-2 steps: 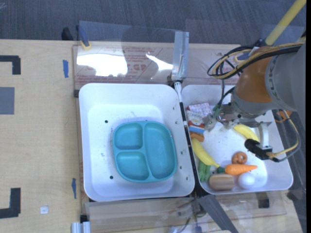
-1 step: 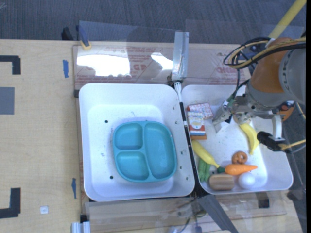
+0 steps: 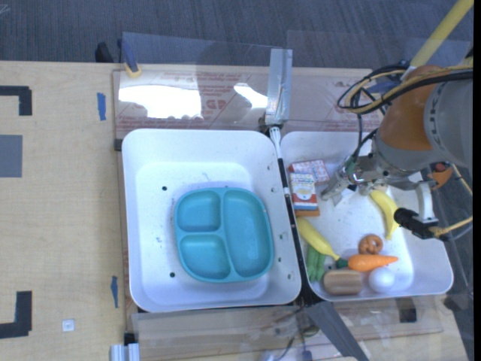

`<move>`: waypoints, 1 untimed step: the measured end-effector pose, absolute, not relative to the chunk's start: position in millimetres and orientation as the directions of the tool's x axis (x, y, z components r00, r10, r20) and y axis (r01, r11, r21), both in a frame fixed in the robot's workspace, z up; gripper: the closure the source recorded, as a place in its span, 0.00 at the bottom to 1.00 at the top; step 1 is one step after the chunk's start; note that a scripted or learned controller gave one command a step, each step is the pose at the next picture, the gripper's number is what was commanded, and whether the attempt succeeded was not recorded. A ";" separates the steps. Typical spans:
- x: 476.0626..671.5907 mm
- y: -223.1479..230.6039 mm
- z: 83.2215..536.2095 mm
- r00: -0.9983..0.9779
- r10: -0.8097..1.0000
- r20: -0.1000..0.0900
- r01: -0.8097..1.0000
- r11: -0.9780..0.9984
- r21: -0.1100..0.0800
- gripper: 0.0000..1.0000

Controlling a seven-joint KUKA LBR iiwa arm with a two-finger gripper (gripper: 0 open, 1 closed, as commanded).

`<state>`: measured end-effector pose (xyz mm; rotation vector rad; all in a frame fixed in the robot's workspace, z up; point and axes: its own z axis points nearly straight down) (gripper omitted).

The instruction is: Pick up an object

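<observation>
My gripper [image 3: 340, 184] hangs over the right bin [image 3: 428, 277], just right of a small red and white carton [image 3: 304, 180] that lies near the bin's left wall. Nothing shows held in it. A yellow banana [image 3: 385, 210] lies to the gripper's right, under the arm's wrist. Along the bin's near side lie a second yellow piece [image 3: 316, 238], a green vegetable [image 3: 315, 263], a brown pretzel-like ring [image 3: 370, 244], an orange carrot [image 3: 368, 262], a brown bun [image 3: 343, 281] and a white egg [image 3: 382, 280].
The left bin [image 3: 150, 171] holds a teal divided plate [image 3: 223, 233]. A clear upright panel [image 3: 278, 89] stands behind the divide between the bins. Black and yellow cables [image 3: 368, 89] loop over the arm at the back right.
</observation>
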<state>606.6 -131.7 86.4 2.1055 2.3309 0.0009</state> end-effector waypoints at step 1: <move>639.4 -180.0 85.3 -0.029 1.000 0.001 1.000 0.029 0.001 0.00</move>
